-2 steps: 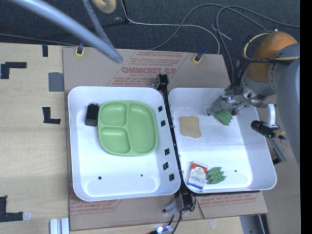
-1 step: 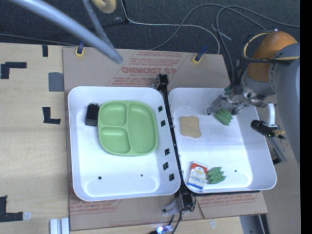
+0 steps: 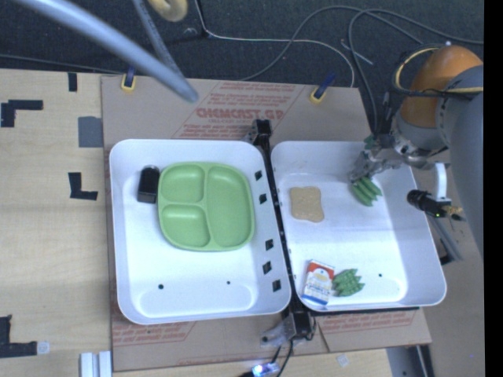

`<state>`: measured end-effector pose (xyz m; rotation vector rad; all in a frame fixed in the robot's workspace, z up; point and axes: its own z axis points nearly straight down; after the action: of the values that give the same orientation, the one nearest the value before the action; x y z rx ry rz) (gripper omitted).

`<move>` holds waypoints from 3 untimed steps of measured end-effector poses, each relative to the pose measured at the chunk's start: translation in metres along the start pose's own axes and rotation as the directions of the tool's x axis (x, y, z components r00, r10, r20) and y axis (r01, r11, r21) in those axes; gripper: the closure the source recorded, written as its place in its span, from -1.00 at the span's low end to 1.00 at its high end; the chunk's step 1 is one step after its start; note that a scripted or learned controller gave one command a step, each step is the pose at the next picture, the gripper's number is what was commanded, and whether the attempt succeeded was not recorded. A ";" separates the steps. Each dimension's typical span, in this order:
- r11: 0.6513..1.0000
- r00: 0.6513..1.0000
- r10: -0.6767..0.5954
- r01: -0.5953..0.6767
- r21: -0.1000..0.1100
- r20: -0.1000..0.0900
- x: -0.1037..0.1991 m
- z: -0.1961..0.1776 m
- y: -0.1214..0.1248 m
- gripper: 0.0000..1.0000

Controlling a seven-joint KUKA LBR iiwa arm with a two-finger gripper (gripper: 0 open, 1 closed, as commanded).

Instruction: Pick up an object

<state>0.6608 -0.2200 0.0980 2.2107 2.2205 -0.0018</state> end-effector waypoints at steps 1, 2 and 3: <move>1.000 1.000 0.004 -0.004 0.002 -0.006 0.005 -0.055 -0.007 1.00; 1.000 1.000 0.003 -0.003 0.002 -0.006 0.013 -0.103 -0.012 1.00; 1.000 1.000 0.003 -0.003 0.000 -0.005 0.013 -0.157 -0.010 1.00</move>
<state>0.6496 -0.2065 0.2549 2.2164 2.2198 0.0036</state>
